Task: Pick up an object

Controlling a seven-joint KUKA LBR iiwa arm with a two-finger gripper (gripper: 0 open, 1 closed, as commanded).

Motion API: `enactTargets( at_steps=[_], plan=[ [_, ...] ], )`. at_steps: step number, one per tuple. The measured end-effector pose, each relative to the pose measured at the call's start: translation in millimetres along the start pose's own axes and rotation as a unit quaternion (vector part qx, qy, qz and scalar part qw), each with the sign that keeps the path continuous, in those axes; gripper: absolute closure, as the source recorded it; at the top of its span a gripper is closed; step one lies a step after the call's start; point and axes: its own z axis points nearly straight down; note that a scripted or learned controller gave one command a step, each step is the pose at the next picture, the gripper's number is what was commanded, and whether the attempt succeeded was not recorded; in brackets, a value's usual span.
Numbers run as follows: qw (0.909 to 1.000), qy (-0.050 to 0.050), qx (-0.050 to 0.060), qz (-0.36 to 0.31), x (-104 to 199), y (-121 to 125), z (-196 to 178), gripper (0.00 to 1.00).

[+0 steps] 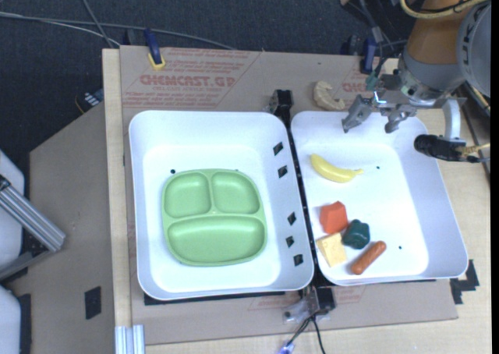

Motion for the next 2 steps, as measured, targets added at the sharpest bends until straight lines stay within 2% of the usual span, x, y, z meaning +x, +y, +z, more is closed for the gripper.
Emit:
enactTargets(
  at_steps=[2],
  plan=[
    [1.0000,0.000,0.000,-0.001,10,6,97,0.00]
  ],
)
